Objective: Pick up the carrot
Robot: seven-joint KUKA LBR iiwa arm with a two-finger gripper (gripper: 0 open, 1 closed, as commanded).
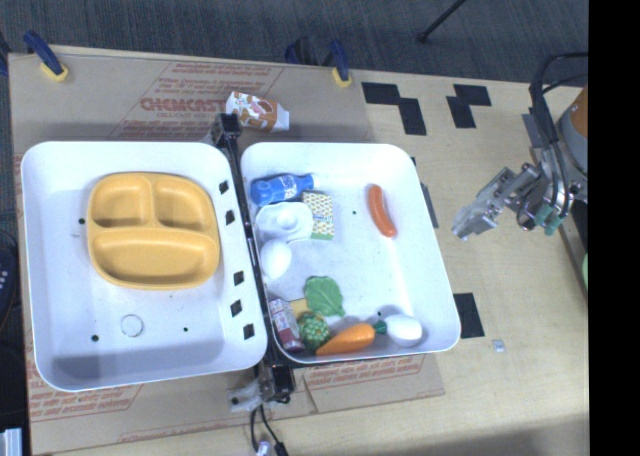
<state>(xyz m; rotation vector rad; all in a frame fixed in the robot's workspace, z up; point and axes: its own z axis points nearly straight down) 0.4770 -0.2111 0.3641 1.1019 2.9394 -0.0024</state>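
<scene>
Carrot [349, 339] at right bin's [432, 254] near edge, leafy end half-hidden; gripper [470, 223] outside it, fingers apart, empty.

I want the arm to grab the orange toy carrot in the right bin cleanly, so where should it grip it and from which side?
Grip the orange toy carrot across the middle of its body, coming straight down from above. It lies flat, nearly parallel to the right white bin's near wall, so the fingers should straddle its narrow width. A white egg-shaped piece crowds its green-topped end, and a green bumpy toy its tip, leaving the middle freest.

Left bin [60, 344] holds a yellow divided plate [153, 228] — right bin [425, 234] a sausage [381, 210], white egg [404, 329], lettuce leaf [324, 296].
</scene>
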